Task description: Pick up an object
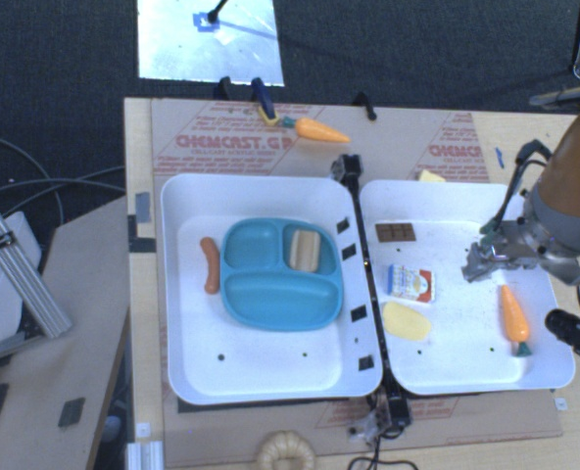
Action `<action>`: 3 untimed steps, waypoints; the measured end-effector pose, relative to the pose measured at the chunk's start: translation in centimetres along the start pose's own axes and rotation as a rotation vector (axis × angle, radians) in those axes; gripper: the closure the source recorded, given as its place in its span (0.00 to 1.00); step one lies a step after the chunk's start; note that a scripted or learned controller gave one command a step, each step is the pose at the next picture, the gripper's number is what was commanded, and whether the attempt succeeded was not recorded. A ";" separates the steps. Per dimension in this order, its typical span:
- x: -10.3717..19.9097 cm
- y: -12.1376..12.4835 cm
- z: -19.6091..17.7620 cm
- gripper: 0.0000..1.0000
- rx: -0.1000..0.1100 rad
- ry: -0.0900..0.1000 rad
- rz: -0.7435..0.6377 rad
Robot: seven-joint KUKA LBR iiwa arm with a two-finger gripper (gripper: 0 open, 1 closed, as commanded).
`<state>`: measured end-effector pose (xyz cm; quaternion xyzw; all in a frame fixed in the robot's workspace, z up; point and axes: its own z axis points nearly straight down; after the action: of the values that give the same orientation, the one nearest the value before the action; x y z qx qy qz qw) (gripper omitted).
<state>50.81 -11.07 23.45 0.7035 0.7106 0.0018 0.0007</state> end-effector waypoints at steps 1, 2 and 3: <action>6.4 -0.2 0.2 1.00 0.002 0.001 -0.001; 10.8 -0.5 1.1 1.00 0.002 0.000 0.001; 15.8 -2.1 2.0 1.00 0.004 0.001 0.001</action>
<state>48.52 4.75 21.46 0.7038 0.7104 0.0007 -0.0011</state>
